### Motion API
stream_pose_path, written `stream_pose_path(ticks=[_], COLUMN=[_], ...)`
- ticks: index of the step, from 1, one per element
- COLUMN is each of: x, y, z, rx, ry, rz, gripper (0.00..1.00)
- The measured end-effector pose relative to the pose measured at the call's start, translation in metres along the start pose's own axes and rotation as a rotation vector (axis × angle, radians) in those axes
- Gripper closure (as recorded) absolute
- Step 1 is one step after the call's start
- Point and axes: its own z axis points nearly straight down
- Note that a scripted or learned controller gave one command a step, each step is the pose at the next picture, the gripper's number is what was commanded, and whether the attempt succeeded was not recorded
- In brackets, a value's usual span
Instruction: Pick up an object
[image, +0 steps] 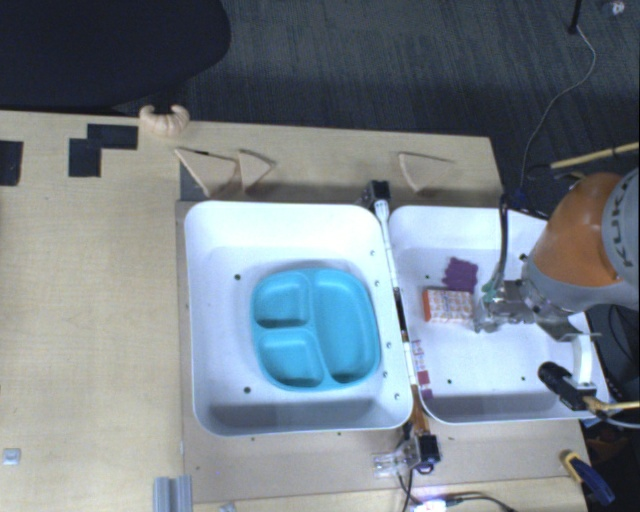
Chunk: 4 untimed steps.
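A small pink-and-white packet (446, 304) lies flat in the right bin (470, 395), near its left wall. Just behind it sits a small purple block (461, 270). My gripper (488, 312) hangs low in the same bin, right beside the packet's right end and in front of the purple block. Its tips are too small and blurred to make out. I see nothing between them. The grey arm with its orange band (578, 245) reaches in from the right over the bin's right edge.
The left bin (215, 300) holds a blue divided tray (315, 325) with three compartments. A ridge (398, 310) separates the two bins. Pale wooden bench (90, 330) surrounds them, with triangular brackets (220, 165) behind the left bin.
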Motion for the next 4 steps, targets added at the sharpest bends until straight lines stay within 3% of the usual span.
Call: stream_pose_path(ticks=[1,2,3,4], x=[0.000,0.024,0.024,-0.043], y=[0.000,-0.043,-0.041,-0.046], z=[0.000,0.011,-0.001,-0.031], rx=[0.000,0.000,-0.005,0.010], ry=[0.000,-0.001,-0.002,0.001], rz=[0.000,0.003,0.002,0.002], gripper=[0.00,0.00,1.00,1.00])
